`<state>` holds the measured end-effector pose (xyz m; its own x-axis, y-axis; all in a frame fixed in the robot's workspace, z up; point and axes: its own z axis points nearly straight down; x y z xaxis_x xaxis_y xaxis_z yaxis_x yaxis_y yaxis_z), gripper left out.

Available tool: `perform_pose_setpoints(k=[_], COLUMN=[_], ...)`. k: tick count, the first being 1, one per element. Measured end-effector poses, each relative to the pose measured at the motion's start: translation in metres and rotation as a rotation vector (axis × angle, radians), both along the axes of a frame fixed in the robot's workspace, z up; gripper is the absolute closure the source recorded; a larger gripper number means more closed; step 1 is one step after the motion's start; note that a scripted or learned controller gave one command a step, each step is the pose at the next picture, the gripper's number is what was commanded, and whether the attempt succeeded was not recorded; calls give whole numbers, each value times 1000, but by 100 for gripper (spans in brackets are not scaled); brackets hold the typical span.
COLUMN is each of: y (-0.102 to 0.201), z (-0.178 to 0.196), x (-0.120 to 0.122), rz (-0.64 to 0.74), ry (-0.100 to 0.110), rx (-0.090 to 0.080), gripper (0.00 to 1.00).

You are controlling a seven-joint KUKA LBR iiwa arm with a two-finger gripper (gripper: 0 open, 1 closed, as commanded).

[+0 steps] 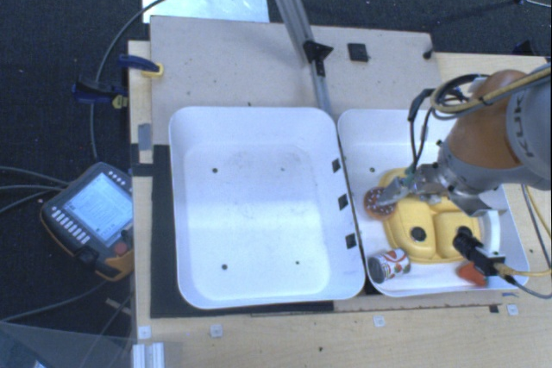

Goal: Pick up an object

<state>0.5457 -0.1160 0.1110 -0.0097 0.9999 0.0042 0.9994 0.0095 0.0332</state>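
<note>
My pincer sits low in the right bin, right of centre in the frame, just over the upper left edge of the yellow toy and close beside a small brown ring-shaped piece; how far it is open, or whether it has hold of anything, I cannot tell. A small can lies at that bin's lower left, and an orange piece at its lower right. The left bin fills the middle of the frame.
</note>
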Motion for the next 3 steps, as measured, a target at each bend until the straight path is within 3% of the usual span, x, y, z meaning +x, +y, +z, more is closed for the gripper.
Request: perform_pose_setpoints(k=[1,2,3], y=[3,3,59], z=[63,107,99], x=[4,6,3], rz=[-4,-4,0], ry=[28,27,33], rx=[-6,-5,-3], gripper=[100,100,100])
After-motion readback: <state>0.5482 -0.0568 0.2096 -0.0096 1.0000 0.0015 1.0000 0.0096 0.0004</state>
